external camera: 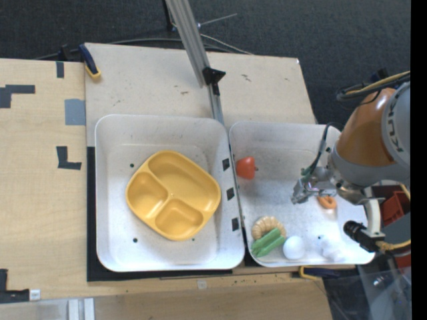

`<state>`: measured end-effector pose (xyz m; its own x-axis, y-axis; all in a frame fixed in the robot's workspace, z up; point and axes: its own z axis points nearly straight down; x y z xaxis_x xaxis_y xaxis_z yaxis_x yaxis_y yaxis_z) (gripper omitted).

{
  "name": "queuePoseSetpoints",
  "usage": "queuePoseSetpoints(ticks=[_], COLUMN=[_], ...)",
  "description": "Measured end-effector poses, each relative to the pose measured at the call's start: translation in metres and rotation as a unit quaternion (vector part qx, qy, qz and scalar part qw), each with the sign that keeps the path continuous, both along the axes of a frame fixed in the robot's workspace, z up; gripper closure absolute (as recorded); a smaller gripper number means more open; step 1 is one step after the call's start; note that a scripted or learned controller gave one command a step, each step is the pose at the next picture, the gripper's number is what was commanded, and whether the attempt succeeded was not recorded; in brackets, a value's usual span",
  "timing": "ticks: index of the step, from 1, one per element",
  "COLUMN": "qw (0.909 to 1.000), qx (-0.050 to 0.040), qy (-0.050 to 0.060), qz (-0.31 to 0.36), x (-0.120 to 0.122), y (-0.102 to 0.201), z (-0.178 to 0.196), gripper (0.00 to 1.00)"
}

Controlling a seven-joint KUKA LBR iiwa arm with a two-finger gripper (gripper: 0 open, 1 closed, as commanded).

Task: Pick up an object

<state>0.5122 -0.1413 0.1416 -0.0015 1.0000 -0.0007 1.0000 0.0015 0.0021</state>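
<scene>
The end effector [305, 193] hangs low over the right bin [267, 135], toward its right side, at the end of the grey arm with its orange band [363, 135]. Its metal tip is small and blurred, so I cannot tell how far it is open or whether anything sits in it. Just to its right, partly tucked under the wrist, lies a small orange object [327, 203] on the bin floor.

Further out in the same bin, a red tomato-like piece [245, 167] rests near the left wall. Along the near edge sit a tan ridged item [267, 227], a green piece [267, 243] touching it, a white ball [293, 247] just beside that, and a pale white lump [329, 250] that is hard to make out against the bin.

The left bin [107, 179] holds a yellow divided tray [173, 194] with three compartments, lying flat near the middle.

Both bins rest side by side on a pale tabletop [140, 72]. A grey metal rail [187, 29] slants in from the top to where the bins meet. A light wooden panel [33, 152] with grey tape marks lies to the left, and dark carpet [320, 19] surrounds the rig. The arm's base is cut off at the right.
</scene>
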Motion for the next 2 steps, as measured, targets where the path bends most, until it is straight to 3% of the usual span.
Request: queuePoseSetpoints(ticks=[1,2], qw=[1.0,1.0], qx=[-0.0004,0.0005], qy=[-0.001,0.002], qz=[0.0,0.0], x=[0.0033,0.0033], y=[0.0023,0.0028], z=[0.0628,0.064], gripper=[1.0,1.0])
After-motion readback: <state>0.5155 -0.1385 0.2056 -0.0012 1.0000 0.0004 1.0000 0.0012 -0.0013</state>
